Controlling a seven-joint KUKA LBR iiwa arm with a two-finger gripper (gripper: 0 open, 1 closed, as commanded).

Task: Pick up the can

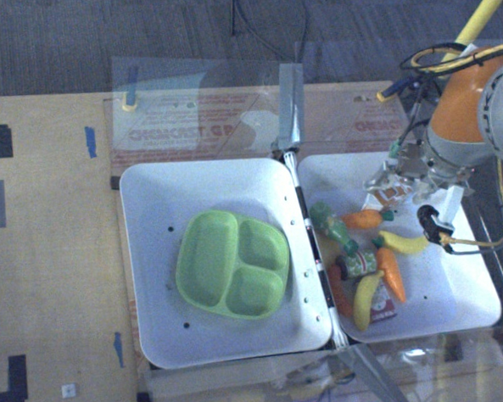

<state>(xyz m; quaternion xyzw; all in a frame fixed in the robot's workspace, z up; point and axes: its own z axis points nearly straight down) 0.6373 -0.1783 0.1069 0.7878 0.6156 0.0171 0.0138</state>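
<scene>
The can [362, 263] is small, with a red and green label and a dark end. It lies on its side in the middle of the right bin [474, 297], among toy food. My gripper [393, 189] hangs over the far part of that bin, up and to the right of the can and well apart from it. Below it is the grey wrist with its orange band [457, 111]. A small orange and white thing shows right at the gripper's tip; I cannot make out what it is.
Around the can lie a green bottle [327, 220], two carrots [363, 220] [392, 274], two bananas [404, 243] [365, 301] and a red packet [383, 310]. The left bin [145, 202] holds a green divided plate [232, 263]. Cables [458, 241] trail near the wrist.
</scene>
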